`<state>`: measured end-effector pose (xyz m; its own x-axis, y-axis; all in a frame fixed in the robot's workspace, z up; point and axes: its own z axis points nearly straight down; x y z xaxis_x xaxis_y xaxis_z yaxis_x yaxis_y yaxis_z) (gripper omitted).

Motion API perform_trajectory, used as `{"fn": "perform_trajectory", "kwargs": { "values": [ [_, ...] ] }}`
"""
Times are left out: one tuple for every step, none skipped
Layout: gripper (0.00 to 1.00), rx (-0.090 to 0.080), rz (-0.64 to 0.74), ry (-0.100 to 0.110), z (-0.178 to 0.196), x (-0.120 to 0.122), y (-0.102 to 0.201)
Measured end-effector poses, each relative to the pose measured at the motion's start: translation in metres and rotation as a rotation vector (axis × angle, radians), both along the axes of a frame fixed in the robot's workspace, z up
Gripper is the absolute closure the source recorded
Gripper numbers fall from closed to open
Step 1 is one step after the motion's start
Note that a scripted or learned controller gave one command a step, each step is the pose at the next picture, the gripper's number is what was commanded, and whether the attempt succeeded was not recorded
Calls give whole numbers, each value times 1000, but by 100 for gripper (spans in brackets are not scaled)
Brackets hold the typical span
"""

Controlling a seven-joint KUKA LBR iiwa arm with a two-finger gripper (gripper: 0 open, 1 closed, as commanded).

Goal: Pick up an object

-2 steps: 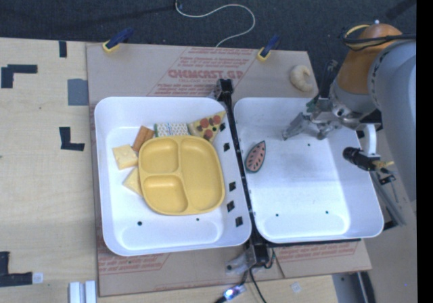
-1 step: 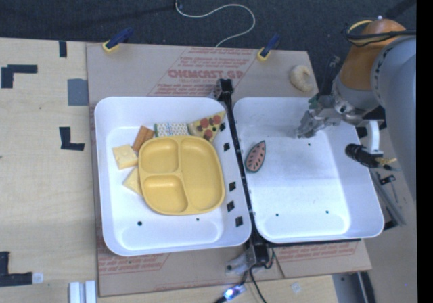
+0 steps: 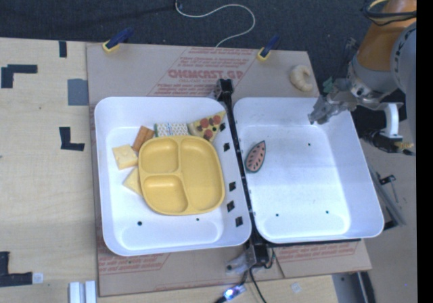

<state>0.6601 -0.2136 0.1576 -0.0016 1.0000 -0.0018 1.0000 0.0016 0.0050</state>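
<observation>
A cardboard-topped bench [image 3: 203, 72] sits against dark carpet, with a thin white cable looping across the floor behind it, and bears two shallow white bins side by side. The left bin [image 3: 115, 227] holds a yellow divided plate [image 3: 181, 174] lying flat, with small flat pieces tucked around its upper-left edge: tan cracker-like squares [image 3: 125, 157], a brown strip [image 3: 143, 137] and a pizza-like wedge [image 3: 208, 125] at the top near the divider. The right bin [image 3: 338, 220] holds one thing, a small pinkish slice with dark seeds [image 3: 255, 157], lying flat close to the bin's left wall. A pale ring-shaped piece [image 3: 302, 77] rests on the cardboard outside the bins. The arm reaches in at upper right, and the gripper [image 3: 322, 113] hangs over the far right corner of the right bin, well apart from the slice; whether it is spread or closed cannot be told at this angle, and nothing is seen in it. The slice looks the likeliest target: probably a light, stiff plastic toy, thin and low to the floor, with a smooth skin that may slip. A pinch across its narrow width near the middle seems best, coming straight down, though the nearby wall leaves little room on that side and a shallow grasp could skid off.
</observation>
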Motion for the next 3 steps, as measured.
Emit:
{"fn": "perform_trajectory", "kwargs": {
  "values": [
    [100, 1, 0, 2, 48, -6, 5],
    [100, 2, 0, 3, 68, -6, 5],
    [100, 2, 2, 9, 57, -32, 50]
  ]
}}
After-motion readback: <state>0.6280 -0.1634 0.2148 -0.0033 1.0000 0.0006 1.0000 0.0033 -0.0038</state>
